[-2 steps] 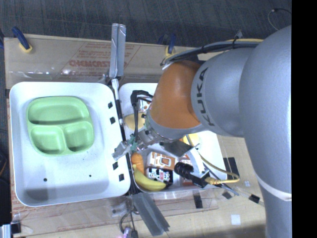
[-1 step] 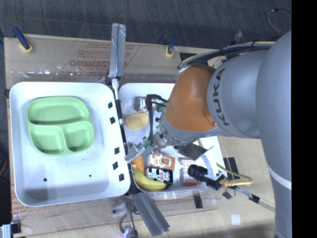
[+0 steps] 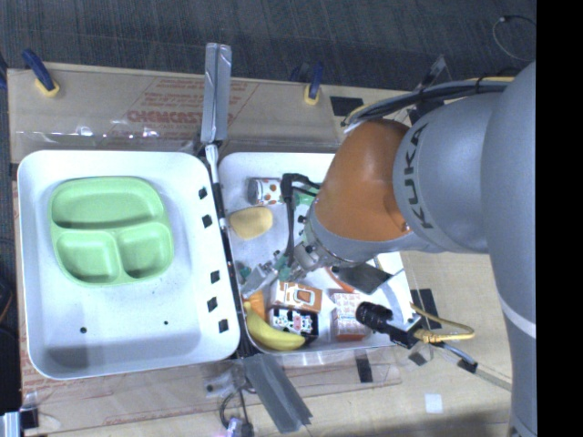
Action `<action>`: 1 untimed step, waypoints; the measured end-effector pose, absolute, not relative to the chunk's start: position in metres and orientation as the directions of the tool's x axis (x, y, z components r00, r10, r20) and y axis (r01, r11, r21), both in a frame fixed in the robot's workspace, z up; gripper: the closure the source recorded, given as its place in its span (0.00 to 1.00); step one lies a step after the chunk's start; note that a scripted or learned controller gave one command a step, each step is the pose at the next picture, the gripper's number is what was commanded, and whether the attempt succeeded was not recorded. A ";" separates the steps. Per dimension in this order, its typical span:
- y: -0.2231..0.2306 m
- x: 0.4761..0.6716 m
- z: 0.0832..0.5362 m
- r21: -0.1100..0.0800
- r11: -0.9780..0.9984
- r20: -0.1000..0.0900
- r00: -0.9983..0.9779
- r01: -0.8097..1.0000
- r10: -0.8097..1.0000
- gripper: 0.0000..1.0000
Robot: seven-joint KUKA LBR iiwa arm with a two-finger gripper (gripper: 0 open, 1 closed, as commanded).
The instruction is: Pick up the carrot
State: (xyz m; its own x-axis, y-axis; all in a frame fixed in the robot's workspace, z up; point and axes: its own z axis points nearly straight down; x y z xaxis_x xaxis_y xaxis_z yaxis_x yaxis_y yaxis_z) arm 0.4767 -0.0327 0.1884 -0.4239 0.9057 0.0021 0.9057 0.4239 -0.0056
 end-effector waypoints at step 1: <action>-0.054 0.478 0.281 -0.002 0.235 0.000 -0.235 0.972 0.972 0.00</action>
